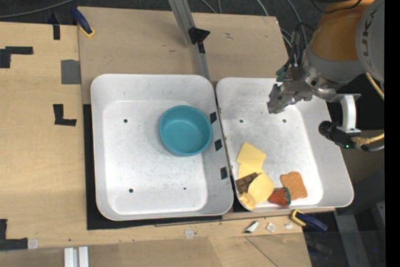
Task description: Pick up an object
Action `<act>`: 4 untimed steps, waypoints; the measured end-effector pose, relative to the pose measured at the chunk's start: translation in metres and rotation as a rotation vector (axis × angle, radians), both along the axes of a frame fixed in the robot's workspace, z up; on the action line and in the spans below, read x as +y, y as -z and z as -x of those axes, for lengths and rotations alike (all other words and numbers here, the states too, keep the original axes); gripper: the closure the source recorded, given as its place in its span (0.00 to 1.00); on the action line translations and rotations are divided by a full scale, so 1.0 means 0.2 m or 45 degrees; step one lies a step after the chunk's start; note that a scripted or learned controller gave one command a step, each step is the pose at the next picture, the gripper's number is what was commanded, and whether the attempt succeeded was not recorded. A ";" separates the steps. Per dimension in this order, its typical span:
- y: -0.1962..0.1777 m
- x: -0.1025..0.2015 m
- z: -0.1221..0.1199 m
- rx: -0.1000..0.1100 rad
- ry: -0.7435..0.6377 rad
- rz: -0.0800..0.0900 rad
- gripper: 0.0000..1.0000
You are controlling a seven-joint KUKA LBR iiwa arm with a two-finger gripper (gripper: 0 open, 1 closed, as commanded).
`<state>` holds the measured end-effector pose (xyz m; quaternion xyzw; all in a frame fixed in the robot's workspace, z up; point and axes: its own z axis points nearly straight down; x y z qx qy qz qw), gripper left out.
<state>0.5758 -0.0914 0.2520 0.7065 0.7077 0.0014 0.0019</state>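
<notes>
Nothing is picked yet: the tool (pixel 279 101) hovers at the right bin's (pixel 325 153) upper part. I cannot tell its state. The food pieces (pixel 259 181) lie untouched, lower right.

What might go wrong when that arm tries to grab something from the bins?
The yellow pieces, the brown piece and the orange piece lie flat and bunched near the right bin's front wall, so the gripper may slip off or catch two. The blue bowl looks wide to grasp.
</notes>
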 end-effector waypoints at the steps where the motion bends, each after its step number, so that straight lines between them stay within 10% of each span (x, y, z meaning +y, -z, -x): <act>1: 0.06 0.23 0.03 0.010 -0.004 -0.002 1.00; 4: 0.14 0.89 0.26 0.010 -0.006 -0.002 1.00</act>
